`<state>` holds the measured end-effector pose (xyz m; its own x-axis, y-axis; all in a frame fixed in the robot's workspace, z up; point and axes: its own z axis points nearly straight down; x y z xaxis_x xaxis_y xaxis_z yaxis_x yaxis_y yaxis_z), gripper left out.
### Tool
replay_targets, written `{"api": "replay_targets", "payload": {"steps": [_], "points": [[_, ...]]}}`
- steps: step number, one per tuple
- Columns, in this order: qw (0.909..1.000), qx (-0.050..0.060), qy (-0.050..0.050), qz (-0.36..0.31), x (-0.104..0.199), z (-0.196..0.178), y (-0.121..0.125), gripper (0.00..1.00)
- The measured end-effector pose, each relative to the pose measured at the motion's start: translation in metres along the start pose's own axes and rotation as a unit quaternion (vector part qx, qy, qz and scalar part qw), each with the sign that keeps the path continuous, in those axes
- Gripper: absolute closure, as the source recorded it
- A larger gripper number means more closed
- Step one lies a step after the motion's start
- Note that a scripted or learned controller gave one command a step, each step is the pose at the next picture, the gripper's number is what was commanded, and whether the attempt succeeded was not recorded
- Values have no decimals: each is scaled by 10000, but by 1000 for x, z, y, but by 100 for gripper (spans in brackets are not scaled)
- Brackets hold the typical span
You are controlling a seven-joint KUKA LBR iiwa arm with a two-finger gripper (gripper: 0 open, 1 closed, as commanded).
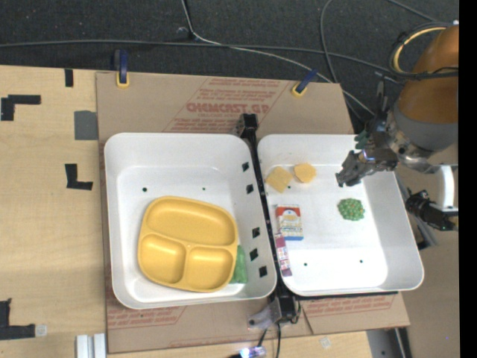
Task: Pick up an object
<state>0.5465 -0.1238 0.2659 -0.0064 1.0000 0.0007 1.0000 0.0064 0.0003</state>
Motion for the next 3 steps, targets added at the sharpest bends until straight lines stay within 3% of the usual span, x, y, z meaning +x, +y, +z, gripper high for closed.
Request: {"api": "replay_targets", "payload": {"steps": [1, 3], "points": [[10000, 8, 3, -1, 61, 6, -3, 100], [10000, 10, 1, -6, 174, 13, 16, 100]]}}
